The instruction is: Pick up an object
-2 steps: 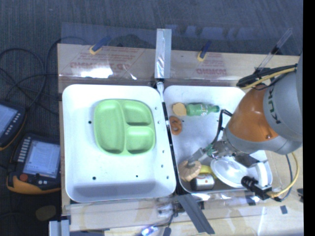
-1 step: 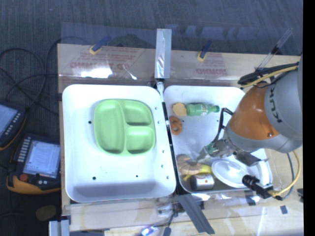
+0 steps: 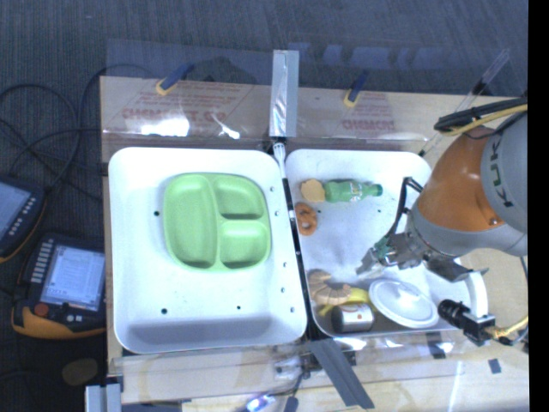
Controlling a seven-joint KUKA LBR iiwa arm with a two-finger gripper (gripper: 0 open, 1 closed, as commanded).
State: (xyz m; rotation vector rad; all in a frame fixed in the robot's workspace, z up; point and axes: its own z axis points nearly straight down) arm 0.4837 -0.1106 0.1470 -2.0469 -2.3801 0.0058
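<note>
— Closest candidate for picking?
— White dish (image 3: 401, 303), near right corner of right bin (image 3: 360, 157); just left of it, a can (image 3: 353, 318); along the far side, a green bottle (image 3: 350, 190).
— And the gripper (image 3: 383, 256)?
— Poised just beyond the dish's far edge; open or clenched, impossible to tell.
— Step?
— Probably the approach; next, centring over one item and descending. Left bin (image 3: 137, 230): green divided plate (image 3: 216, 220).

There is one camera, fixed high above the bench (image 3: 403, 110), and it looks down at a slant. It is far enough to hold the left bin (image 3: 137, 316) and the right bin (image 3: 360, 163) whole, with floor (image 3: 257, 11) beyond the bench's far edge.
</note>
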